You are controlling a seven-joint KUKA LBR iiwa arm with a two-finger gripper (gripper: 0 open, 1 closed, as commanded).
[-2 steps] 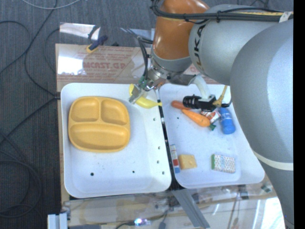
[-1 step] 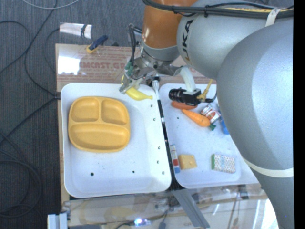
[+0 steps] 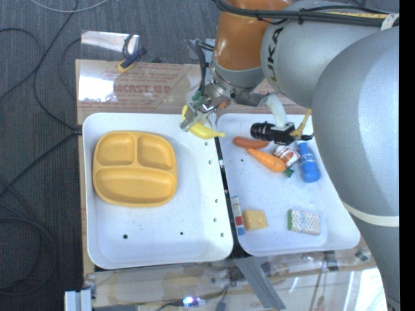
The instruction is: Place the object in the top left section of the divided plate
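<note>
where the two bins meet, jaws [image 3: 198,116] grasping a yellow banana [image 3: 206,132] above the far rim, yellow divided plate [image 3: 135,168] in left bin [image 3: 155,238], carrot [image 3: 269,161] in right bin [image 3: 337,232]

Bulky grey arm [image 3: 350,76], orange wrist band [image 3: 249,24]

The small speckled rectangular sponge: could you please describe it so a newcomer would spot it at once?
Start at the right-hand white bin and look to its near edge. Two small blocks lie there: a plain yellow-orange block, and to its right the small speckled rectangular sponge, pale with coloured flecks.
</note>
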